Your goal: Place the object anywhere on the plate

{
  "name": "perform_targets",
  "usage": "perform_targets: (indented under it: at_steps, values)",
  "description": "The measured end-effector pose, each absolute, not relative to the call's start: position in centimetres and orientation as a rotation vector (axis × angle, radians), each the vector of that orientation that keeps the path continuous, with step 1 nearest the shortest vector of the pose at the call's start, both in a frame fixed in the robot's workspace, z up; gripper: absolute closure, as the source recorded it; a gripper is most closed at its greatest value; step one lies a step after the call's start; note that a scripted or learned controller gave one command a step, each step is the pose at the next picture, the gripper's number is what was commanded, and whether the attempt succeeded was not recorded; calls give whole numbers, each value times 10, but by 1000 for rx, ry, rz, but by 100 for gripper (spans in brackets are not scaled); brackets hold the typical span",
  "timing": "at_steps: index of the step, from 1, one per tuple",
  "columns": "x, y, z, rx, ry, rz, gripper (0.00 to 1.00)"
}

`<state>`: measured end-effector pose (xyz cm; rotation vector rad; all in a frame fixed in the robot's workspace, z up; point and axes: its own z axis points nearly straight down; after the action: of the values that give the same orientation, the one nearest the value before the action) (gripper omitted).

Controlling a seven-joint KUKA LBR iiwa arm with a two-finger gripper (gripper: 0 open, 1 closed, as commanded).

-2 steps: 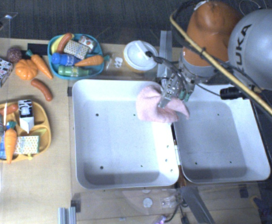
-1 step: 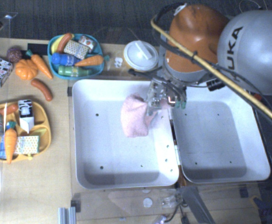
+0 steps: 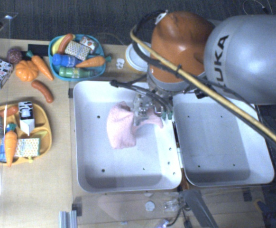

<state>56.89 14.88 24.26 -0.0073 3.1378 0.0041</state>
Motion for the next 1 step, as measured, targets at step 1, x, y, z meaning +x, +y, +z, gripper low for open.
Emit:
perform_targets:
  at_steps: [1]
  values:
    - [545,193,234,-9,3138,4,100]
